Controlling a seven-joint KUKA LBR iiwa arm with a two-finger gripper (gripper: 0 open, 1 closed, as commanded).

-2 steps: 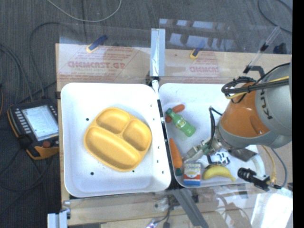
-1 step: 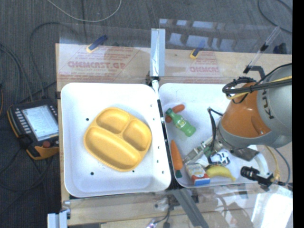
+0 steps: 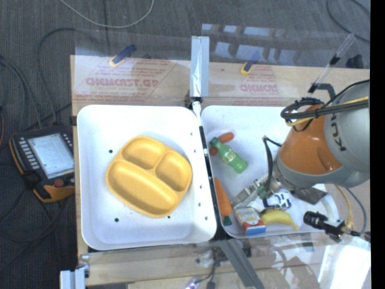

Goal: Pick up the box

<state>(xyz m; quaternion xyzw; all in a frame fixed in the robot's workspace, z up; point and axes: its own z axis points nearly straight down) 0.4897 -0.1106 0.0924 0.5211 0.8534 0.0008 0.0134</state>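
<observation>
Tool [image 3: 263, 189] state unreadable, hovering just up-right of the box [image 3: 249, 219]; descend straight, avoid banana [image 3: 280, 217] and carrot [image 3: 222, 199] flanking the box.

— Running the tally: how many shallow white plastic bins?
— Two, a left bin [image 3: 96, 221] and a right bin [image 3: 252, 122].
— And in them?
— One yellow three-compartment plate [image 3: 149, 175], one green bottle [image 3: 230, 158], one small red-and-white box [image 3: 249, 220], one yellow banana [image 3: 280, 217], and two orange carrot-like sticks [image 3: 222, 201] [image 3: 225, 138].
</observation>
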